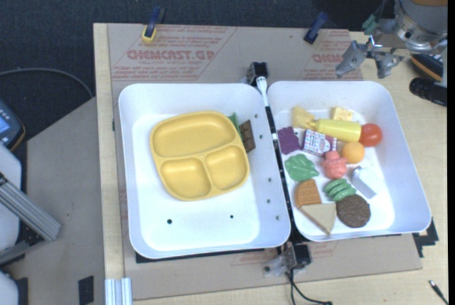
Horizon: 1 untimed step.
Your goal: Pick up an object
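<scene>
Your gripper [366,59] hangs above the surface just past the far edge of the right bin [409,175], jaws spread and holding nothing. The toy food [328,161] you could pick lies heaped in that bin. The left bin [135,175] holds a yellow divided plate [199,154].

Open floor in left bin [135,154] beside yellow tray [199,154].
</scene>
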Motion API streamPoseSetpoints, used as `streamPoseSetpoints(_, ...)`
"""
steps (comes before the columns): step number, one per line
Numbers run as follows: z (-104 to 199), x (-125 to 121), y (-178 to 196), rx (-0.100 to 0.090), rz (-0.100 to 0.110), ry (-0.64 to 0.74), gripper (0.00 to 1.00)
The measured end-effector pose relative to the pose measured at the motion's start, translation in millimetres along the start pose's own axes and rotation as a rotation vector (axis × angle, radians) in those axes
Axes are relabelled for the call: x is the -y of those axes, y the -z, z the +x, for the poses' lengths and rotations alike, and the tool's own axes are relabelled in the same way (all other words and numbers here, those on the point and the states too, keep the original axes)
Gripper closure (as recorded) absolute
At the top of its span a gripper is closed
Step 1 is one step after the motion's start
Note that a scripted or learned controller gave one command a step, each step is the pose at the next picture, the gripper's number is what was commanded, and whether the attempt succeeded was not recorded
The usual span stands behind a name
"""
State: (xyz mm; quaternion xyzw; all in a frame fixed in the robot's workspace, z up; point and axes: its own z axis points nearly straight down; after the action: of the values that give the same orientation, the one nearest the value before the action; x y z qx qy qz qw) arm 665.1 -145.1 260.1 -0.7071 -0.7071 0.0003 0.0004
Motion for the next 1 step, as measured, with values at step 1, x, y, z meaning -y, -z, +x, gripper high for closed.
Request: streamPoseSetpoints(1,9.4,-4.3,-52.3,-0.001,0.004,0.001,0.0)
